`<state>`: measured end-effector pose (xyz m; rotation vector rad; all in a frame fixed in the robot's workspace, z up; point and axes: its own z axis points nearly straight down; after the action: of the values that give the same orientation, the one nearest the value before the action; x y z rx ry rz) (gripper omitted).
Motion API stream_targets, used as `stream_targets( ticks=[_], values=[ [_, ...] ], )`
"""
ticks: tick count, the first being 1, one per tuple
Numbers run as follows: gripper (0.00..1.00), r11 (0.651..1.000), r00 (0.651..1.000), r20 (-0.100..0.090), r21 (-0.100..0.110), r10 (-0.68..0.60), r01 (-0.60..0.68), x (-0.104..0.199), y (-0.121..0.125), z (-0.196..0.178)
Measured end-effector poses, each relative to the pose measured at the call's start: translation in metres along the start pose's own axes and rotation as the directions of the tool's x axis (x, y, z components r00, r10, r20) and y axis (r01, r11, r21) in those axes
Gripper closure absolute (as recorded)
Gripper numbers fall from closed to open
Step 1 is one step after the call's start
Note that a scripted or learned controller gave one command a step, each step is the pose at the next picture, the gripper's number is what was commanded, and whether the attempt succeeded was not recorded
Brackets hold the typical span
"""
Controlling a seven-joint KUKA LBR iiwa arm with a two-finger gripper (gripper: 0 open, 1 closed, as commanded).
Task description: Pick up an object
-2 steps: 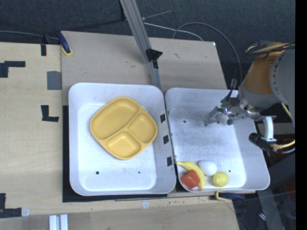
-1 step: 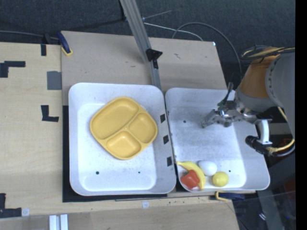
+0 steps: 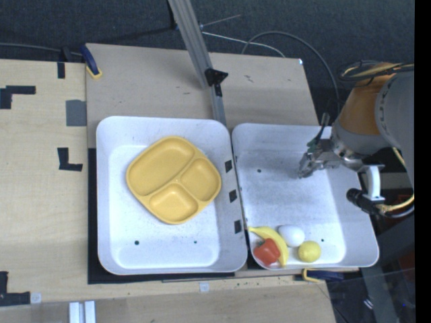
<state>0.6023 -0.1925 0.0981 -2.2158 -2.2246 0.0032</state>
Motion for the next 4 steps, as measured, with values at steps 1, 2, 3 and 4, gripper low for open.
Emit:
stream_targets(
  ticks=[1,2,3,4],
  values=[
    [1.0,1.0,1.0,0.001,-0.007,0.002,-0.002,0.0,-0.002,-0.063],
    [1.0,1.0,1.0,0.001,-0.007,0.002,-0.002,0.0,-0.001,-0.117],
    [1.0,1.0,1.0,-0.002,-0.003,-0.002,0.002,0.05,-0.018,-0.127],
    [1.0,1.0,1.0,-0.001,0.0,-0.001,0.001,0.1,-0.039,-0.125]
  ],
)
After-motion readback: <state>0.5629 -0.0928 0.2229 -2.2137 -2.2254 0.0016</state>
